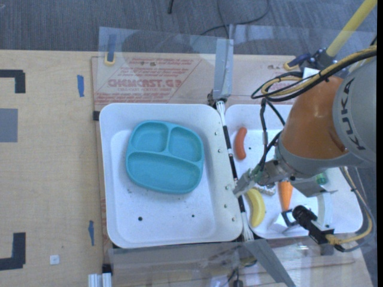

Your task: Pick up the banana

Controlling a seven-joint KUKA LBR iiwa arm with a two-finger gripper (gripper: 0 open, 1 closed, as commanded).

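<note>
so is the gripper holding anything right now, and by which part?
Cannot tell. The gripper sits right over the top end of the banana in the right bin, but the wrist hides any contact.

A matt blue plastic plate [164, 157] sits in a smooth white plastic bin [114, 178]. Around the bin, the table [48, 160] looks like pale, matt wood. The banana [257, 207] appears smooth-skinned.
</note>
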